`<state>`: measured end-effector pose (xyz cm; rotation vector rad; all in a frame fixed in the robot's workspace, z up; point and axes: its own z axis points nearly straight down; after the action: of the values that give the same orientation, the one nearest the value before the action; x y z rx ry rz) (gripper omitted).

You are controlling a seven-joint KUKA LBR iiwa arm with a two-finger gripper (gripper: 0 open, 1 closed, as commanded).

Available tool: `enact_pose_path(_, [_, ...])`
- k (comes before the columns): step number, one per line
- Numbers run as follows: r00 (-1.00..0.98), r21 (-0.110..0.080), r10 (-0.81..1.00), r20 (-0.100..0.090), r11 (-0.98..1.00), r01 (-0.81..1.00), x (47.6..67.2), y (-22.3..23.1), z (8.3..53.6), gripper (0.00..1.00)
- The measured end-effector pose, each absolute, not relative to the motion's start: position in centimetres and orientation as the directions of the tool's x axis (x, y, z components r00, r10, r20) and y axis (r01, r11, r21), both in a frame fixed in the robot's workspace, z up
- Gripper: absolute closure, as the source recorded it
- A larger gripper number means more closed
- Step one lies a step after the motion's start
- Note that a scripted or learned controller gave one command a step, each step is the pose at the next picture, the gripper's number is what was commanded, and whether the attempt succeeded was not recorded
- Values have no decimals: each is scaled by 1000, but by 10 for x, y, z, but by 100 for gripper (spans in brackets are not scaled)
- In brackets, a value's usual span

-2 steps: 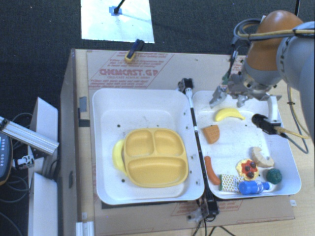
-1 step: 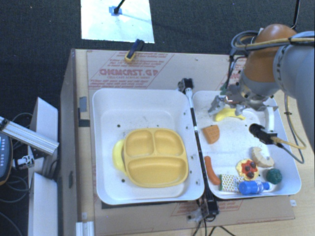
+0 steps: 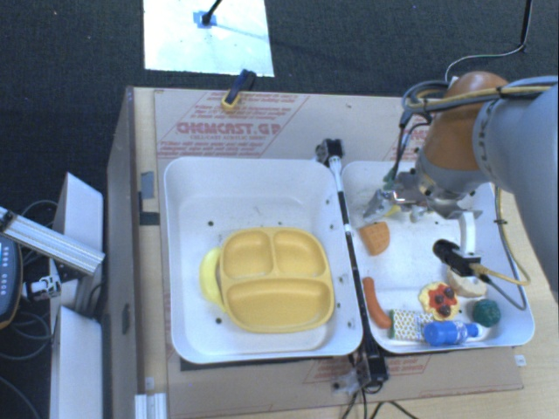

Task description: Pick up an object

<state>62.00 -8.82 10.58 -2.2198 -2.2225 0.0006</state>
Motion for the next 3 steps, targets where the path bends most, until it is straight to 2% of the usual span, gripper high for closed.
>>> enact_pose_path(1, [-1,25,1000,-1,1,1000,608,-87,93,0])
enact_pose_path(2, [0,25,1000,-3,0,1000,598,-85,93,0])
enact_pose_path(3, [-2,20,1000,0,2,1000,603,-85,92,0])
